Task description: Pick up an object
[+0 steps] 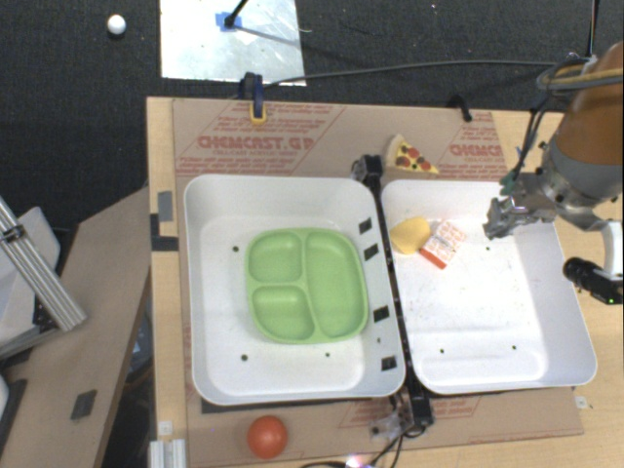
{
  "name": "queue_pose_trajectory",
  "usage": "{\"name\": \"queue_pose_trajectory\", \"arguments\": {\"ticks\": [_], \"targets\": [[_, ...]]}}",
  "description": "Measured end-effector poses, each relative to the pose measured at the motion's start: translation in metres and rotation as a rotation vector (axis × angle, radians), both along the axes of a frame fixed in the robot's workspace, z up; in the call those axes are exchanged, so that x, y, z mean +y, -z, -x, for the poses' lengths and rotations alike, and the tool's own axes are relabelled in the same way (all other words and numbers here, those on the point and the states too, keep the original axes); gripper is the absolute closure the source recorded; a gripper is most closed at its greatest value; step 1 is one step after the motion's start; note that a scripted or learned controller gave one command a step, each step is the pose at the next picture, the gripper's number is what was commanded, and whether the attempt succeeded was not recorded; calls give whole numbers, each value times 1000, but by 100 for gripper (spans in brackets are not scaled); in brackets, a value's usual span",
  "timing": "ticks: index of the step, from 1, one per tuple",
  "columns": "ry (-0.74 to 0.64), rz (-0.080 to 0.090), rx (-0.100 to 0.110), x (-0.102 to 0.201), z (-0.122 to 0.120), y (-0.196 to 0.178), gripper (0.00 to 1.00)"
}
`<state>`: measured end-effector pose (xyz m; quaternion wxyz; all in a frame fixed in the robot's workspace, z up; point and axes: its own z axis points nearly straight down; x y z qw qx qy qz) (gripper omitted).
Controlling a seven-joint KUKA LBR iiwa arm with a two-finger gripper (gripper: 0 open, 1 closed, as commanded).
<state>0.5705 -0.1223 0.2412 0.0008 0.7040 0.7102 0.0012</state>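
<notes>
In the right bin [507, 359] lie a yellow lemon-like object [410, 233] and, touching its right side, a small white and orange packet [443, 244], both near the bin's upper left corner. My gripper [498, 221] hangs over the right bin's upper right part, a short way to the right of the packet, at the end of the grey arm with the orange band. Nothing shows between its fingers. The left bin [214, 359] holds a green divided plate [305, 284].
A toy pizza slice [410, 156] lies on the cardboard behind the right bin. A red ball [266, 436] sits on the bench in front of the left bin. A black divider [382, 261] with clips runs between the bins.
</notes>
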Motion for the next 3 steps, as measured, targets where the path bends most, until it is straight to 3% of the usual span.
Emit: {"name": "queue_pose_trajectory", "arguments": {"ticks": [3], "targets": [[2,0,1,155,16,12,100]]}}
